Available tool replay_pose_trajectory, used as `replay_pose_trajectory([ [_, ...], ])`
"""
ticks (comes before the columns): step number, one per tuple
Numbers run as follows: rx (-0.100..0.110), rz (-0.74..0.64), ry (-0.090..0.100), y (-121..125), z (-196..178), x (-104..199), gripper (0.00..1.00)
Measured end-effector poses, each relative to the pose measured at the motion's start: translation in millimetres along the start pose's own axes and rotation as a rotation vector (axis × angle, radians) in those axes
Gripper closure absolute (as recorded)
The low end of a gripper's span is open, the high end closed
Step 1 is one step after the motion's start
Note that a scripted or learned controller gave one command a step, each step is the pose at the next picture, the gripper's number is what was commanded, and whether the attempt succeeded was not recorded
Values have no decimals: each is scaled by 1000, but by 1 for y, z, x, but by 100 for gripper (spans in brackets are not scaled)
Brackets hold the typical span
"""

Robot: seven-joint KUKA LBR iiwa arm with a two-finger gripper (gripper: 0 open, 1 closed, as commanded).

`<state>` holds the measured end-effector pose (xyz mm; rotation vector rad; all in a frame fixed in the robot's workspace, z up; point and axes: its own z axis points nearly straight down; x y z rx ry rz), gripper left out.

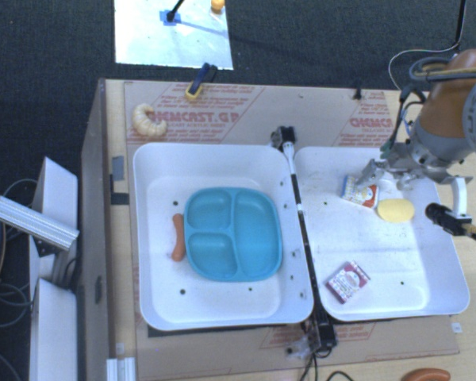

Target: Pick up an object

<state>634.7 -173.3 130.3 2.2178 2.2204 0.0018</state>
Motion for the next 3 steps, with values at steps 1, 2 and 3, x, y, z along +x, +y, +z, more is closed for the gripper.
replay_pose_trajectory([
  [1,1,-3,1,24,46,13,0],
  [2,1,0,1,-13,45,21,0],
  [3,3,0,2,-43,46,38,0],
])
